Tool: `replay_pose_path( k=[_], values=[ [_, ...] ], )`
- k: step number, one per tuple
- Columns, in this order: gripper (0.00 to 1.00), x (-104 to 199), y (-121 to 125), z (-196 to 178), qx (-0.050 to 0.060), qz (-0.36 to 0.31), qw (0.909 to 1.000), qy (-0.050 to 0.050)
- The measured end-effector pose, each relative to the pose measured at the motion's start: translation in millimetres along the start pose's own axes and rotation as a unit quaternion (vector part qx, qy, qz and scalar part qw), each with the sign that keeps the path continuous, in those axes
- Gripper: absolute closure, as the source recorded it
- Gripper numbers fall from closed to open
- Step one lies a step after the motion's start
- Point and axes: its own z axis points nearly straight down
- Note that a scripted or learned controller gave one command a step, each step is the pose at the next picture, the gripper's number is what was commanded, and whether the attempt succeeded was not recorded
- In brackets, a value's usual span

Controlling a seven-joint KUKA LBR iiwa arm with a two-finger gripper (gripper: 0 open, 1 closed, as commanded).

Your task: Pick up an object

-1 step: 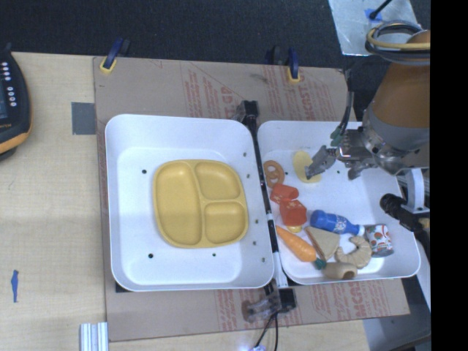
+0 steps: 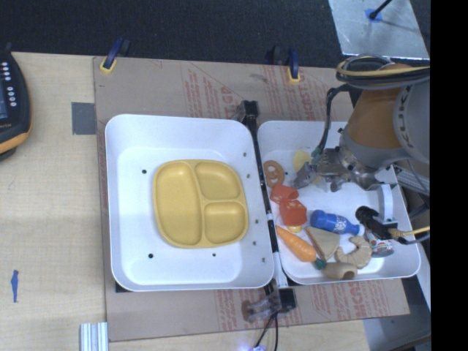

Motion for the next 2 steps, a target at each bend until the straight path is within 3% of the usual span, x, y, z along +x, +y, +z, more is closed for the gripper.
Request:
replay_pose_path(
  k=[1, 2],
  values=[
    [0.00, 22, 66, 14, -0.007, -0.002, 1.0000, 0.000],
    [0.00, 8, 74, 13, -0.007, 0.001, 1.0000, -0.001]
  ],
)
